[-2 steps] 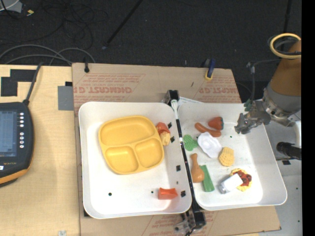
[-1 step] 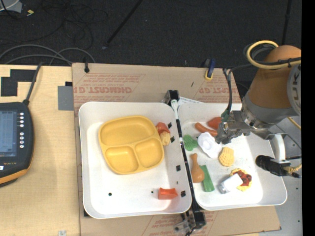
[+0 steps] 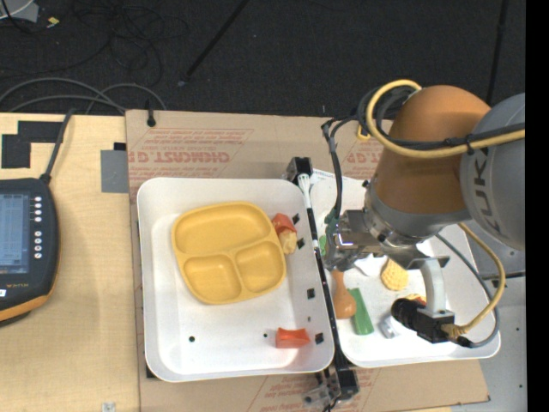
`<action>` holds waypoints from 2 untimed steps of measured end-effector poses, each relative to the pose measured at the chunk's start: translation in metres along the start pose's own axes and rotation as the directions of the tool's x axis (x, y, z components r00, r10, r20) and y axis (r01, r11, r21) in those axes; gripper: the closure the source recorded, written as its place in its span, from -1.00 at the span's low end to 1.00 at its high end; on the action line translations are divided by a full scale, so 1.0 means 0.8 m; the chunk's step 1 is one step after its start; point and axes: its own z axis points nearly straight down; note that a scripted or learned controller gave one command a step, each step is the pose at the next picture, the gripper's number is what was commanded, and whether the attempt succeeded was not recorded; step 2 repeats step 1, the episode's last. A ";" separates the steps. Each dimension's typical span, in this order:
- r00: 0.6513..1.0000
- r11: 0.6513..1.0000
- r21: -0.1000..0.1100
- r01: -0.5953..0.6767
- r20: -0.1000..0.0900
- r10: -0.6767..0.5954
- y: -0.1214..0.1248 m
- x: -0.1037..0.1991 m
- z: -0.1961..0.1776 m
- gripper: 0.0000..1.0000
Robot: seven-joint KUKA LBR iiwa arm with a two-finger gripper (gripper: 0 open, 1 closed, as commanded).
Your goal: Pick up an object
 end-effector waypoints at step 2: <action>1.000 1.000 -0.009 -0.010 0.005 0.010 -0.024 0.023 -0.130 1.00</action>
